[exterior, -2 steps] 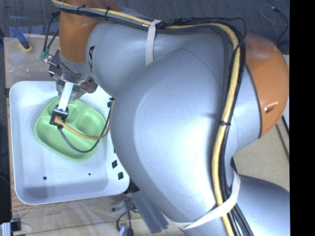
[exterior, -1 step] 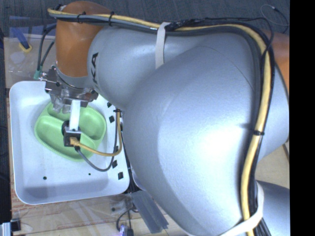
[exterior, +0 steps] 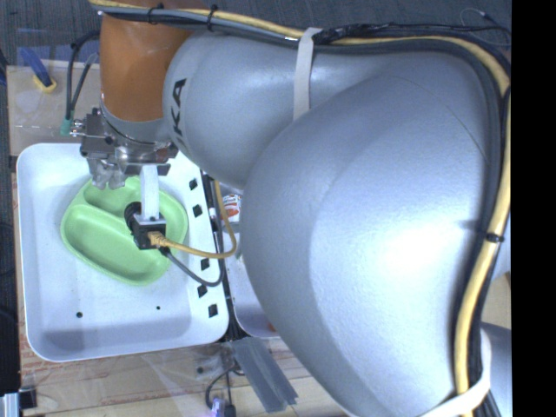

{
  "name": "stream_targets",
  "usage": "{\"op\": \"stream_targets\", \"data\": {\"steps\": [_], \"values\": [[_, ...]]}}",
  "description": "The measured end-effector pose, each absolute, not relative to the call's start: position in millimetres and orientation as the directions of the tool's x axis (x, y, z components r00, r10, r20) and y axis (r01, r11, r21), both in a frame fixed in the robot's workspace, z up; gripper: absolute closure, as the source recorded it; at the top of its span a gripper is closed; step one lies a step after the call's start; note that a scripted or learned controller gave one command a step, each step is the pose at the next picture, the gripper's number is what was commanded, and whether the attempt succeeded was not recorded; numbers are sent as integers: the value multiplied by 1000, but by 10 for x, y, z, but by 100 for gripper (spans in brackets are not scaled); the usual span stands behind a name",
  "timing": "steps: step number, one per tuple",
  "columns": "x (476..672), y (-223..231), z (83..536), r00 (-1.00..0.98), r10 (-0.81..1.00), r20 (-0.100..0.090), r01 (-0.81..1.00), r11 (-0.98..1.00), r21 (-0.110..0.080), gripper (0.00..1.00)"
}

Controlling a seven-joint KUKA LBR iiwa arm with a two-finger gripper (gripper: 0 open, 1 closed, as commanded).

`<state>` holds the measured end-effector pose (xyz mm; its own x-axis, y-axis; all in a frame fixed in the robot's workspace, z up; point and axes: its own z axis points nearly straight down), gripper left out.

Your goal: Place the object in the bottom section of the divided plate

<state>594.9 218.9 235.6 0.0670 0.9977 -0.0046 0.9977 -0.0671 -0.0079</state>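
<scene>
The grey arm (exterior: 365, 233) is bulking across most of what I can see, sweeping in from three o'clock and covering nearly all of the right-hand bin (exterior: 248, 324), of which a rim is peeking out at about six o'clock. A yellow cable (exterior: 261, 26) is running along the arm's upper edge. Past it, the left bin (exterior: 52, 320) is sitting over at nine o'clock, and the green divided plate (exterior: 104, 233) is lying in its upper half. The orange band (exterior: 139, 50) is standing at eleven o'clock, and below it the gripper (exterior: 117, 176) is hanging over the plate's upper edge. I cannot tell how its claw is set, nor can I make out the object to be placed from here.
</scene>
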Motion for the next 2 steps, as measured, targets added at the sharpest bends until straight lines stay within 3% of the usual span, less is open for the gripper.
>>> {"op": "stream_targets", "data": {"steps": [1, 2], "values": [[5348, 2173, 2223, 248, 969, -8, 969, -248, -10, 100], [5350, 2168, 2224, 249, 968, -7, 968, -249, -10, 0]]}}
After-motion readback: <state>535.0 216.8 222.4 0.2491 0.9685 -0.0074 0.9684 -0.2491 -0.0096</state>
